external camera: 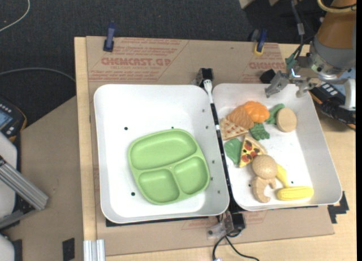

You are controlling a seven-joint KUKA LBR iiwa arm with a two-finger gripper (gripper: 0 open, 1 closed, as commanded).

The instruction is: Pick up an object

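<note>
White right bin [325,161] crowds toy food [261,147]; gripper [288,83], fingers spread and empty, risks nudging neighbours or closing on nothing.

- Gripper [288,86] hangs over the right bin's [325,158] far edge; its jaws look spread with nothing between them, though blurred.
- Toy food [261,149] crowds that bin.
- A green divided tray [168,165] lies in the left bin [113,141].

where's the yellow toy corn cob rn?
The yellow toy corn cob lies at the near edge of the right white bin, just right of the tan mushroom-shaped toy, in the camera view's lower right.
</note>
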